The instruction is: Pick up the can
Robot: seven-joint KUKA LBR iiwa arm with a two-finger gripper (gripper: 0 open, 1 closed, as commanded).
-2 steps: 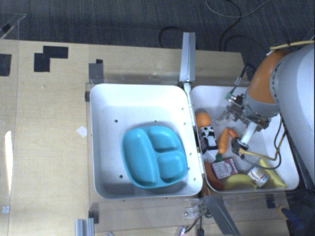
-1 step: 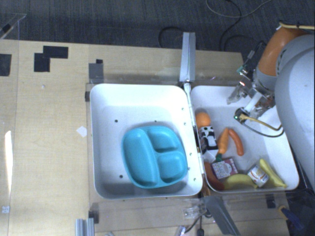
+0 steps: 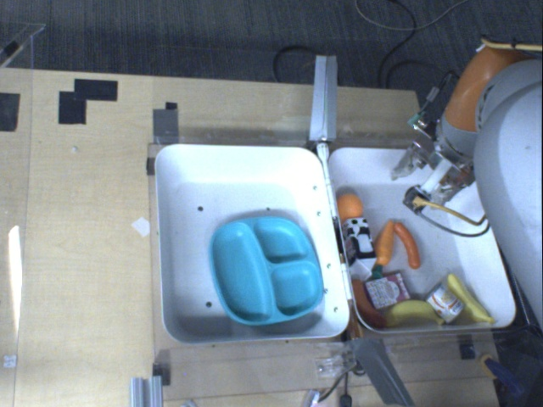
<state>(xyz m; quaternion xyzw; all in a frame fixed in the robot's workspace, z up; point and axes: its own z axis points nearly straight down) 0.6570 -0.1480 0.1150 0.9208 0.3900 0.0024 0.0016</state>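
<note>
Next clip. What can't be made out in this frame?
Camera view:
can: label too small to read; a banana lies across its right side.
black-and-white item: too blurred to identify.
red packet: print too small.
arm: cut off by the right edge.

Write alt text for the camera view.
The robot's hand hovers over the far end of the right bin, apart from the can, which lies near the front edge between two bananas. The left bin holds a blue divided plate.
</note>
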